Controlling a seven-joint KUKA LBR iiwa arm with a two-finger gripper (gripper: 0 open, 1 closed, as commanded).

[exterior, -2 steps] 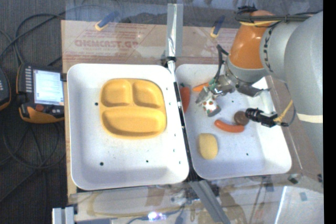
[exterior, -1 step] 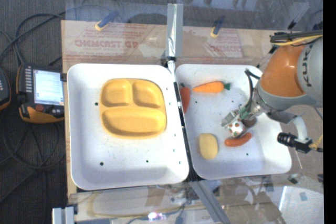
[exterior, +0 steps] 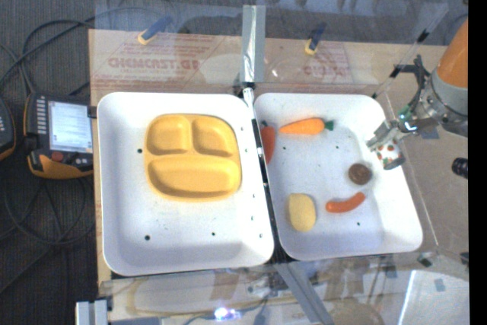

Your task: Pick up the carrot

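My two-finger claw [exterior: 388,142] hangs over the right-hand white bin [exterior: 396,228], by its right wall.

My fingers look slightly parted with nothing between them, though they are small in this view. The orange plastic carrot with a green top [exterior: 303,127] lies well to my left, near the bin's far wall. A small brown round piece [exterior: 360,173] sits just below-left of me, a red-orange sausage [exterior: 345,202] beyond it.
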